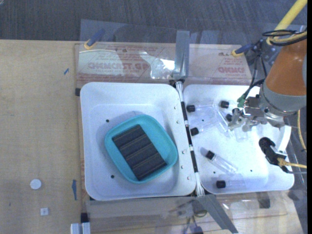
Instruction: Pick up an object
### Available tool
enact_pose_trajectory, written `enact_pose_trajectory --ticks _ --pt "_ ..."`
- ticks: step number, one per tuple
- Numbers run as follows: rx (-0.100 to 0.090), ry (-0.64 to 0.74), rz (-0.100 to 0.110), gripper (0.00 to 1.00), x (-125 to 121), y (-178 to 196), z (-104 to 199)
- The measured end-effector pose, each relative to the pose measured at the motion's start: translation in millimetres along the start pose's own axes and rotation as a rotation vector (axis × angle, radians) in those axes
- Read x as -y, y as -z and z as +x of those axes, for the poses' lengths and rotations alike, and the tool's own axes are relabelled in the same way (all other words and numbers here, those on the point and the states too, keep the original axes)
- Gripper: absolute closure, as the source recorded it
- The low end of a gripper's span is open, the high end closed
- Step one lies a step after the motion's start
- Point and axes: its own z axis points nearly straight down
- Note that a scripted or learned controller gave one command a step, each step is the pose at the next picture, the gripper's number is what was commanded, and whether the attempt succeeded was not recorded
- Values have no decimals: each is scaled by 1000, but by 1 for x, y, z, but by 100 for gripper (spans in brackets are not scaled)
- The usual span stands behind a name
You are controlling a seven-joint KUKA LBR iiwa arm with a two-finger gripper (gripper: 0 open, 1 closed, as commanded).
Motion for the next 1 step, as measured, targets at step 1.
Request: enact_pose_trajectory --ticks 1 --pt "2 1 -2 100 -1 10 0"
